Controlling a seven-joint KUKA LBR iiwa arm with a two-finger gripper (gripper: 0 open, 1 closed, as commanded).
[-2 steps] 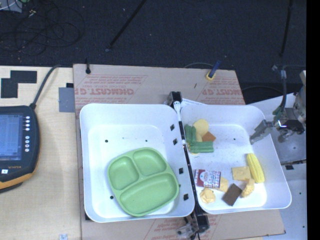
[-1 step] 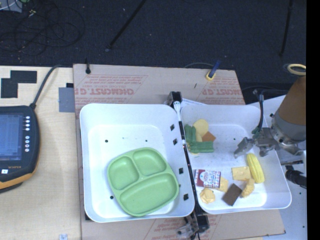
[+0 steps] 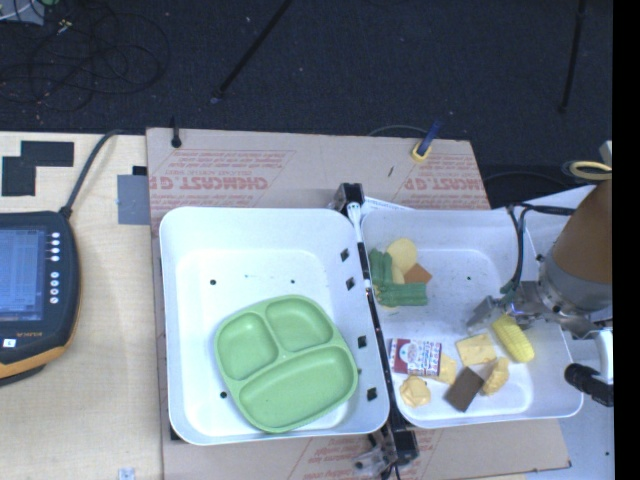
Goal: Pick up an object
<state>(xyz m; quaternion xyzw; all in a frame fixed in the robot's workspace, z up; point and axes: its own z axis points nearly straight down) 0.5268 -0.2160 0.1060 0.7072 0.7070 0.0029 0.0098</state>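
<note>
Camera view, and I've got the arm (image 3: 590, 243) reaching in at the right edge of the frame, low over the right-hand bin (image 3: 450, 243). The pincer (image 3: 505, 313) sits at the right-middle of that bin, right down among the toy food. Its metal tips are next to a yellow corn cob (image 3: 515, 340), which lies just below and right of them. Is it gripping? I cannot tell whether the pincer is spread or clenched, and I see nothing clearly held.

Around it: a yellow block (image 3: 476, 349) just left of the corn, a dark brown piece (image 3: 465, 390) below that, and a small red-and-white packet (image 3: 414, 356) lower left. Up at the bin's top left sit a green item (image 3: 392, 283), a pale yellow piece (image 3: 402, 253) and an orange bit (image 3: 418, 274), well apart from the pincer.

Over in the left bin (image 3: 190, 298), a green divided plate (image 3: 285, 363) lies at lower centre, untouched. A pendant (image 3: 30, 293) rests on the table at the frame's left.

My read: I'm at the grasp step, the descent apparently done, with the corn the likeliest target. Next I'd want the tips closed squarely across the cob, then a straight lift; it's rounded and could squirt sideways into the yellow block.
</note>
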